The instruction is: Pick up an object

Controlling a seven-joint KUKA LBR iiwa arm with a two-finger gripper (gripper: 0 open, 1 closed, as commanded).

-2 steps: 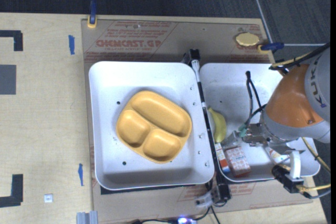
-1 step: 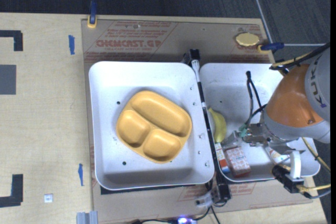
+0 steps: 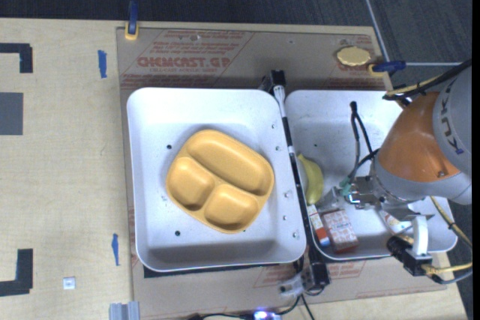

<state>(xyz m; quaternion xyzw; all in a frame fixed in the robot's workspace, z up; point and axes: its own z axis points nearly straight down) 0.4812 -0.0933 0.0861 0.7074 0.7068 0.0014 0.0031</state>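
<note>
Tool hung just right of small box and banana; finger state unreadable. Better to centre over the box, then descend.

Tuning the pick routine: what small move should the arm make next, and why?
Probably a short shift toward the left wall of the right bin. The gripper sits low there, while the small red carton and the banana lie just to its left, neither visibly held.
</note>
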